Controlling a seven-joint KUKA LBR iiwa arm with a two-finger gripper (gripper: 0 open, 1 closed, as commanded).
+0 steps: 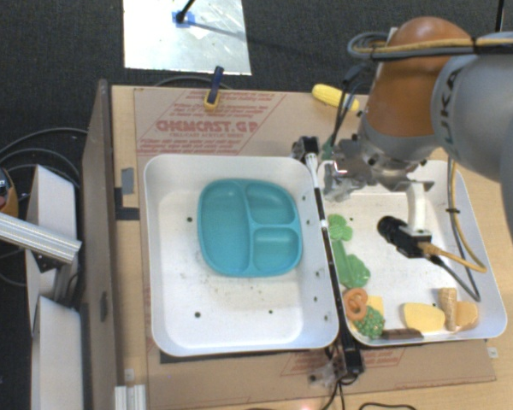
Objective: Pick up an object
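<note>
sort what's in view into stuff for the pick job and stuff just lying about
For the job:
hand
green pieces, orange ring and yellow wedge in the right bin
plate in the left bin

Lying about:
foil sheet
yellow thing behind the bins
cardboard

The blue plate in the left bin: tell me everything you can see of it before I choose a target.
The plate is teal, a rounded rectangle, and looks like smooth plastic. Raised ridges divide it into three compartments, one large on the left and two smaller on the right, with nothing in them. It lies flat and right way up on the floor of the left bin, toward the far right part. Its right edge is close to the bin's right wall; I cannot tell if they touch.
</note>
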